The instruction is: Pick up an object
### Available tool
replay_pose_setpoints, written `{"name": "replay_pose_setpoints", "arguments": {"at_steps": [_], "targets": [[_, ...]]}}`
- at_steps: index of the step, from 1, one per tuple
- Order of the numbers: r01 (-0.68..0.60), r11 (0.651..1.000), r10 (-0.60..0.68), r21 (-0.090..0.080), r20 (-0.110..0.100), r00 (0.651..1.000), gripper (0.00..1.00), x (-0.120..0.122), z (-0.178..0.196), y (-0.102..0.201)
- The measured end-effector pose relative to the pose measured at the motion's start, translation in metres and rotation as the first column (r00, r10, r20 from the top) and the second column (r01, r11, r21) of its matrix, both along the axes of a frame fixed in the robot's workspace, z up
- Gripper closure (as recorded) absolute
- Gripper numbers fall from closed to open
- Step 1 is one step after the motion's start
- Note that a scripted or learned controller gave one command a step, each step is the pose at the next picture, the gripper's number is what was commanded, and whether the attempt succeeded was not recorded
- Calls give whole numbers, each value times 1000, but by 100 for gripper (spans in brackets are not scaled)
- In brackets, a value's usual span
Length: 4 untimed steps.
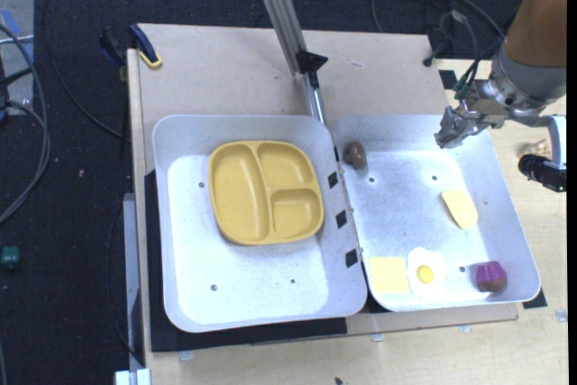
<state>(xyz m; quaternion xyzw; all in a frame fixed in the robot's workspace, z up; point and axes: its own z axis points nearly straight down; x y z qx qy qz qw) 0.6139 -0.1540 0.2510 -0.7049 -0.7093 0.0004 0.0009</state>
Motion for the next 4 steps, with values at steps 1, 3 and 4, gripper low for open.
{"name": "replay_pose_setpoints", "arguments": {"at_steps": [1, 3, 4], "targets": [[-2, 1000, 2, 1, 1, 1000, 100, -4, -5, 64], [1, 1000, -1, 0, 0, 1000, 100, -6, -25, 179], [0, 1000, 0, 0, -1, 1000, 100, -16, -28, 222]]}}
